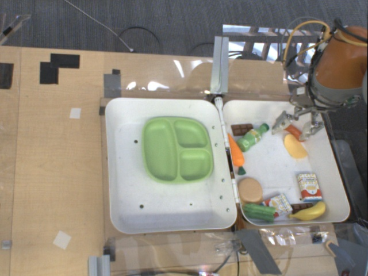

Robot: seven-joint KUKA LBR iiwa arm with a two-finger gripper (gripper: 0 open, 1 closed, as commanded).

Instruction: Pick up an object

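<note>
Arm: grey KUKA arm with orange band (340, 62) reaches in from the right, over the right bin's far corner
Fingers: two metal fingers (284, 122) spread apart, released, gripper (298, 126) poised over a small red-orange toy piece (293, 131), nothing between them
Right bin: shallow white bin (336, 171) holds a yellow lemon-shaped toy (295, 147) just beside the red-orange piece, a green toy bottle (252, 137), an orange toy carrot (236, 152), a small labelled can (309, 187), a yellow toy banana (309, 212)
Left bin: shallow white bin (123, 154) holds a green divided plastic plate (176, 149)
Counter: pale wooden counter (52, 154) carries both bins
</note>
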